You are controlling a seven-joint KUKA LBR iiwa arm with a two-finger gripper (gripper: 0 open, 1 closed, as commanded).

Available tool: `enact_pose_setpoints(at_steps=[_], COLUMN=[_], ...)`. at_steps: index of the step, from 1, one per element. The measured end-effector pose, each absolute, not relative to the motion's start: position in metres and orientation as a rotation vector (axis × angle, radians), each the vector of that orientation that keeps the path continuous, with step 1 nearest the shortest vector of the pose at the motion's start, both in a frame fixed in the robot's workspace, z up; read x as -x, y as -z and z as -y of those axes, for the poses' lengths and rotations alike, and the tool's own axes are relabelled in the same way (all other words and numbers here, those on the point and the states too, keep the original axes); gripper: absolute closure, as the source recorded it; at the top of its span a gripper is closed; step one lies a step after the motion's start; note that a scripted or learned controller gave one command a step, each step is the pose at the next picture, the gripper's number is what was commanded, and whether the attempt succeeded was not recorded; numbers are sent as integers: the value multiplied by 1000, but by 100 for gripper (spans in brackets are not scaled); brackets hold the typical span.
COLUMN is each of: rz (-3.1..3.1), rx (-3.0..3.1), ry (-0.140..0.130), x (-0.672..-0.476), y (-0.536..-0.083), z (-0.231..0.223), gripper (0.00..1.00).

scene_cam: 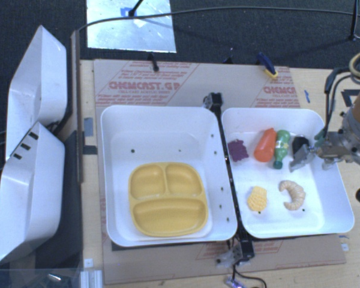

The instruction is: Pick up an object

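Taking the shallow white plastic bin nearer the arm (327,212) as the landmark throughout.

Starting at its near end: finding a small yellow toy corn cob (257,199) and a curved tan toy shrimp (293,194) lying side by side on its floor, apart from each other, both untouched.

Moving towards its far half: seeing the grey two-finger gripper (301,158) hanging low inside the bin, reaching in from its arm-side wall, just beyond the shrimp. Not managing to tell whether spread or pressed together; not seeing anything pinched there.

Just past the gripper, still inside the same bin: noting a green bottle-shaped toy (281,149) leaning against an orange carrot-like toy (265,145), and a purple toy grape cluster (237,150) lying near the wall farthest from the arm.

Beside the landmark bin, touching it along that wall: spotting a second shallow white bin (120,131) holding a yellow divided plastic plate (167,198).

Judging the progress: approaching done, lifting not yet done. Every toy resting on the bin floor. Remaining: closing on one item, most likely the green toy or the shrimp, then raising it clear.
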State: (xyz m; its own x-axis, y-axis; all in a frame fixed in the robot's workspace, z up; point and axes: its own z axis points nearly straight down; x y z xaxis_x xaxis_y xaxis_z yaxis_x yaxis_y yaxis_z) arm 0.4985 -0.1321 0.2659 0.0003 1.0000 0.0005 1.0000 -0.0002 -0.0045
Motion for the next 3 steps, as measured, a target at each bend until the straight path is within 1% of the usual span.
enact_pose_setpoints(at_steps=[1, 3], rz=[2222, 2220], rx=[2221, 2218], ry=[1, -3], x=[-499, -490], y=[-268, -169], z=[132, 113], gripper=[0, 0])
